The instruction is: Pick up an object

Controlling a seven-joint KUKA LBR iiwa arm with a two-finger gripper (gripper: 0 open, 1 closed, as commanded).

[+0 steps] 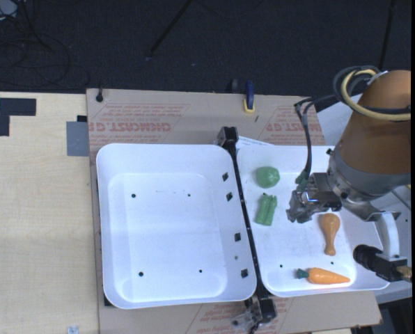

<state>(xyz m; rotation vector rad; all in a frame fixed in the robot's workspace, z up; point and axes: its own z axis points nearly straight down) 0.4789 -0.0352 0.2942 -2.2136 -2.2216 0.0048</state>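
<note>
Fingers (301, 211): state cannot be told, hanging mid right bin (347, 287) | drumstick toy (329, 231) just beside, toward counter's right edge | likely light, stiff, smooth plastic; grip the narrow shank, not the bulb

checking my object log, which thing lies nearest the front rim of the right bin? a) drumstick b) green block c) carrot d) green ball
c, the carrot lies along the bottom of the right bin in the camera view, below the drumstick, the green block and the green ball.
</note>
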